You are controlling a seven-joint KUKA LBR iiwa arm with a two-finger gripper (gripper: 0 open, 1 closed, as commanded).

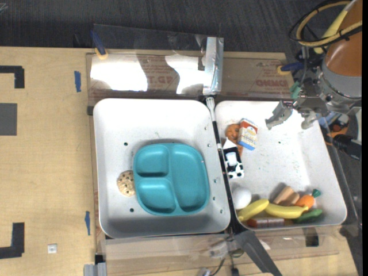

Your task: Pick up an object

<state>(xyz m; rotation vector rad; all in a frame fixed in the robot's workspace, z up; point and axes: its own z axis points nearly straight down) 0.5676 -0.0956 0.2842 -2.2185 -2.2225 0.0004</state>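
The pincer (292, 115) hangs spread and seemingly empty over the right bin (287, 148), the small carton (248, 134) lying just leftward, nearest.

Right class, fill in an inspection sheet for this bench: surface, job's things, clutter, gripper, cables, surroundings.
Surface: two shallow white bins, left bin and right bin, side by side.
Job's things: yellow banana, small orange-and-white carton, black-and-white cow figure, white egg in the right bin.
Clutter: teal divided plastic tray and round cookie in the left bin.
Gripper: two-finger gripper above the right bin's far right corner, holding nothing.
Cables: yellow and black loops by the arm.
Surroundings: tan cardboard sheet, dark carpet.
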